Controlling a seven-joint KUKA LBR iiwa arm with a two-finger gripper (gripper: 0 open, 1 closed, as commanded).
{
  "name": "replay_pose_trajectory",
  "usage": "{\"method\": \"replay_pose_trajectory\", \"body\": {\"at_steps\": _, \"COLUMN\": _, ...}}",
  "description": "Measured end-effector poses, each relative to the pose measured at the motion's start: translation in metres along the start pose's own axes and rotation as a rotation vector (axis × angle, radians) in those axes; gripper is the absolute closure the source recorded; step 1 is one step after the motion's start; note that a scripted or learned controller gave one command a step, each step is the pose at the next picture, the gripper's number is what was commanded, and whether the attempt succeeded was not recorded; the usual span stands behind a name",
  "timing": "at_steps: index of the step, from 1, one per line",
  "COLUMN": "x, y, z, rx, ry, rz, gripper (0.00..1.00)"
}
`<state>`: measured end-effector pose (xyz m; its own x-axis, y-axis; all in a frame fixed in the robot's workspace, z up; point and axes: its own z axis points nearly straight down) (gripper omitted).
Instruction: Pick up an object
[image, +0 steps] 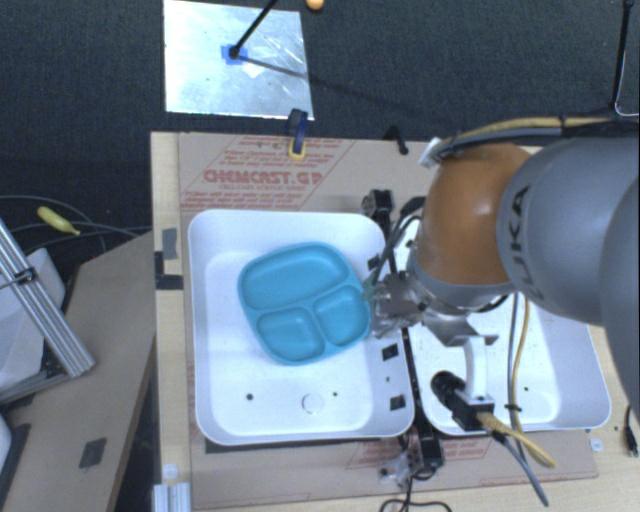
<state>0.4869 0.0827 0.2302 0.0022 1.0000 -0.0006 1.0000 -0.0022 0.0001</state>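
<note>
A light blue divided plate (300, 300) with three compartments lies tilted in the left white bin (230, 400). My gripper (384, 303) is at the plate's right rim, over the wall between the two bins. The orange wrist band and grey arm body above hide most of it. I cannot tell whether it touches the plate's rim.
The right bin (570, 400) lies under the arm. A small white disc (313, 403) sits near the left bin's front wall. A black fitting (455, 395) and a yellow cable (520, 438) hang over the right bin's front. Cardboard (260, 175) lies under both bins.
</note>
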Motion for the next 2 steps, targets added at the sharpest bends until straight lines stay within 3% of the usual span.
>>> {"method": "replay_pose_trajectory", "body": {"at_steps": 1, "x": 0.008, "y": 0.062, "z": 0.048, "rx": -0.004, "ry": 0.0, "rz": -0.007, "gripper": 1.0}}
{"method": "replay_pose_trajectory", "body": {"at_steps": 2, "x": 0.087, "y": 0.023, "z": -0.051, "rx": -0.008, "ry": 0.007, "rz": -0.015, "gripper": 1.0}}
